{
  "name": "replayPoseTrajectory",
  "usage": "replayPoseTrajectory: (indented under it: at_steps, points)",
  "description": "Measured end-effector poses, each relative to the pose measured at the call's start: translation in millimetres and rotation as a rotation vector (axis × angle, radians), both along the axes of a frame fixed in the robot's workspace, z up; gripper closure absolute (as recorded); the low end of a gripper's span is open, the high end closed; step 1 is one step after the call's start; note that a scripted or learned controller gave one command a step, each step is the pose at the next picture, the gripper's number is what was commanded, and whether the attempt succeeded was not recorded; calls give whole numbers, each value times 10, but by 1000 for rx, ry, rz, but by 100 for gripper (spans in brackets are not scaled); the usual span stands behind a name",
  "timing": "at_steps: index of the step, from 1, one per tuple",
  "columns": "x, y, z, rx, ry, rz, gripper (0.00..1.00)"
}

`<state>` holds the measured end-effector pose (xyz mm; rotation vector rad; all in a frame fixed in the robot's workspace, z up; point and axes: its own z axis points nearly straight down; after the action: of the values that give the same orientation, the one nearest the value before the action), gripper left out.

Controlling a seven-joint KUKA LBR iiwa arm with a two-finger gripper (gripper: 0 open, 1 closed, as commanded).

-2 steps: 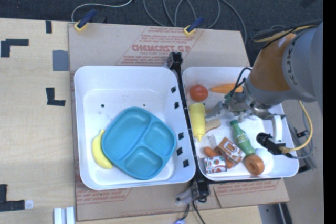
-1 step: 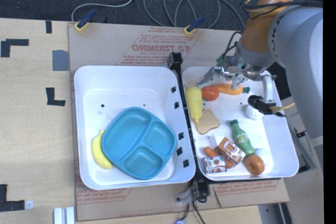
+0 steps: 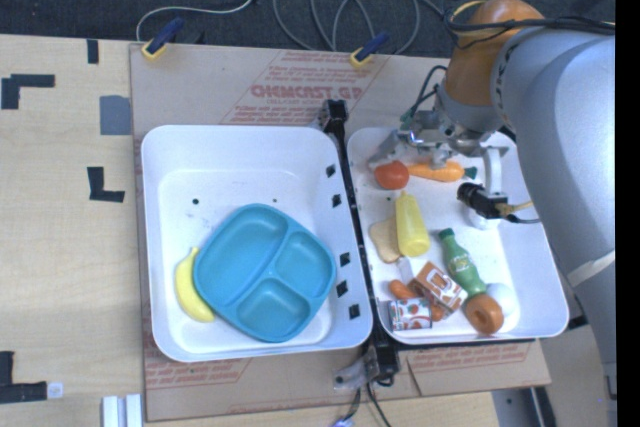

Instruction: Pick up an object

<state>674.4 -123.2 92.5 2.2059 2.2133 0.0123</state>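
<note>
Tomato (image 3: 392, 175) touches carrot (image 3: 437, 173), above yellow bottle (image 3: 411, 224).

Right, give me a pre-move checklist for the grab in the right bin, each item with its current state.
1. Gripper over the right bin, at its far end: ok.
2. Target nearby: tomato and carrot lie just below the gripper: ok.
3. Finger opening: cannot tell.
4. Anything already held: cannot tell.
5. Room around target: yellow bottle sits close beside the tomato: not ok.
6. Left bin items, the blue divided plate and banana, away from the arm: ok.
</note>
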Motion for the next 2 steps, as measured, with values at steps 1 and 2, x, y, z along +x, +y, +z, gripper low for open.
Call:
replayPoseTrajectory:
  at_steps: [1, 2]
  points:
    - [-1, 20, 111, 2, -1, 2, 100]
    - [-5, 19, 103, 2, 0, 2, 0]
